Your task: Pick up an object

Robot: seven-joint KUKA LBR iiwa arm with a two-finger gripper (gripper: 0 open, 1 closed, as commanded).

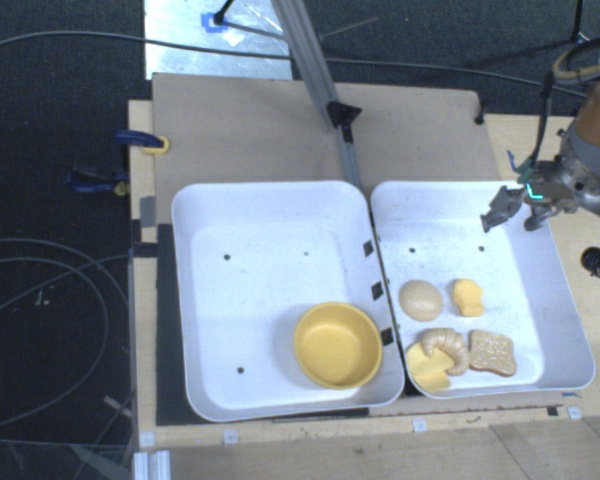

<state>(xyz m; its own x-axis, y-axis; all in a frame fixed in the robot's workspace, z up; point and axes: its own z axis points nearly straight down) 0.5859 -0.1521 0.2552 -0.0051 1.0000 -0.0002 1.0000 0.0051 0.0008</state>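
Grey two-finger gripper [515, 208] at upper right of right white plastic bin [550, 298], fingers spread, holding nothing. Nothing picked yet: small yellow foam block [467, 297] lower, among other food-shaped pieces.

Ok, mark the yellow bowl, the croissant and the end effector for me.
yellow bowl [337, 343]: camera view, inner floor of the bowl.
croissant [448, 346]: camera view, middle of its curved body.
end effector [517, 213]: camera view, midway between the fingertips.

No readable words, labels, brands or numbers anywhere: none on the white bins [270, 203], the yellow bowl [337, 344], the food pieces or the bench [250, 128].
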